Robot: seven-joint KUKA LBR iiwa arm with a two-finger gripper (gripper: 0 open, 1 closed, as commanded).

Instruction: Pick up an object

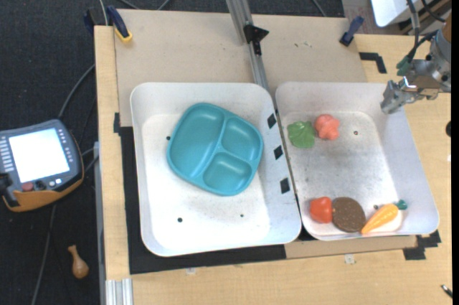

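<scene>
No readable text, label, brand or number shows anywhere — the handheld pendant at nine o'clock has a lit screen, but it is blank white — its small buttons are too tiny to read.

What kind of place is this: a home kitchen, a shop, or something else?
Probably a robotics lab, not a kitchen. A handheld control pendant lies on dark carpet among cables, two white bins sit on a bench, and toy food such as a carrot serves for practice.

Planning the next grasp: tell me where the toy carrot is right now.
The toy carrot lies in the right bin, in its near right corner, touching the brown disc on its left; the gripper is up by the bin's far right rim.
</scene>
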